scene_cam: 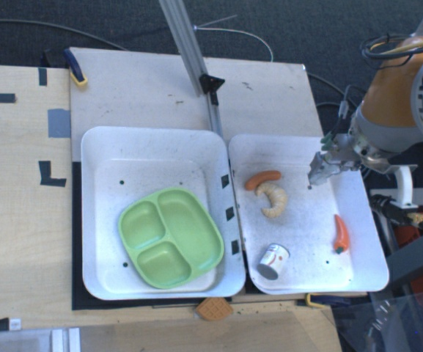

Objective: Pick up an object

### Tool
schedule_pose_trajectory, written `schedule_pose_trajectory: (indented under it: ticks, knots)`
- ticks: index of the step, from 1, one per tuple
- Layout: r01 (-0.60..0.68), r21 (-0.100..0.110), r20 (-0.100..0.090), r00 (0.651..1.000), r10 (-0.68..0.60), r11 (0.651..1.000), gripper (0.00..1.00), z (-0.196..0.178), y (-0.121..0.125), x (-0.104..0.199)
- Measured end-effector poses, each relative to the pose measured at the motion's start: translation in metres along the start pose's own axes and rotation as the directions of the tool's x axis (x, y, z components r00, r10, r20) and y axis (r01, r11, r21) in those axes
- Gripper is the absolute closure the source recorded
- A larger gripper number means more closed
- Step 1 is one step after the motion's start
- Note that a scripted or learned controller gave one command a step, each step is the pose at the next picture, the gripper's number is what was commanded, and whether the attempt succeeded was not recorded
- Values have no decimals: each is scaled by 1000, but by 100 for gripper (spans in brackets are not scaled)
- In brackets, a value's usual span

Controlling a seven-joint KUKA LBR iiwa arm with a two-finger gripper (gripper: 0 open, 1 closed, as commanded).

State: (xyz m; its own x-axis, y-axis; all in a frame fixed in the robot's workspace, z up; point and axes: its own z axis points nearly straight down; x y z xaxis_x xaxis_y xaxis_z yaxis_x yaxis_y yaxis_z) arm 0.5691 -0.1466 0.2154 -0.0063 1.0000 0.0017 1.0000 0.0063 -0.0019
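Note:
In the right bin lie an orange sausage, a pale croissant-shaped piece just below it, a small white can on its side near the front, and an orange carrot-like piece by the right wall. My gripper hangs over the bin's upper right part, to the right of the sausage, with nothing seen between its fingers. The arm's orange and grey wrist comes in from the right.
The left bin holds a green divided plate. A slanted metal pole rises behind the bins. A biscuit-like piece lies on the bench in front of the bins. A blue and yellow clamp sits at the back left.

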Motion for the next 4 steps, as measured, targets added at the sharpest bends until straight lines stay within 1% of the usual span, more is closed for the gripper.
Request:
schedule_pose_trajectory:
  ticks: [1, 2, 3, 4]
  knots:
    - [0, 1, 0, 1000, 0, 1000, 100, 9, 12, 53]
    - [1, -2, 0, 1000, -1, 1000, 100, -4, 24, 102]
    - [0, -1, 0, 1000, 0, 1000, 100, -1, 37, 146]
    - [0, 0, 0, 1000, 0, 1000, 100, 4, 43, 195]
